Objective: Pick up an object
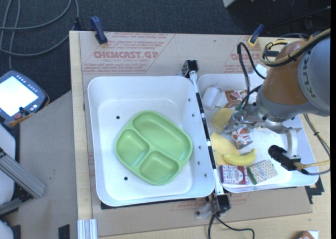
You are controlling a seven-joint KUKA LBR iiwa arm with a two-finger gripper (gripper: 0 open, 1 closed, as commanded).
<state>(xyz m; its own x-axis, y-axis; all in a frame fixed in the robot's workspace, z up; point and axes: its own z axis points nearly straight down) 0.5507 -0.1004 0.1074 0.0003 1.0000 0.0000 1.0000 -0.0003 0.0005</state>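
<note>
The grey arm (310, 80) leans in from the right and drops its wrist over the right bin (307, 179), and from where I stand the gripper (240, 122) sits low among the clutter there, so buried against the packets that whether it grips anything I cannot tell. Right at its tip is a small red-and-white carton (242, 139), touching or nearly touching it; the contact itself is masked by the metal of the tool. Just below that lies a yellow banana (239, 157), curved, with a paler yellow piece (219, 142) beside it toward the divider. Up and to the left of the gripper is another yellowish lump (221, 117), and beyond it a white crumpled thing (211, 96) whose shape is hard to read. A brown-and-white packet (233, 96) peeks out above the gripper, partly covered by cables. Further below, near the front wall of the bin, a red-labelled flat pack (234, 174) and a greenish patterned box (262, 170) lie side by side. The arm's bulk hides much of the bin's right half. Well to the left of the gripper, in the left bin (105, 96), rests a green divided plate (153, 147), fully in view.
</note>
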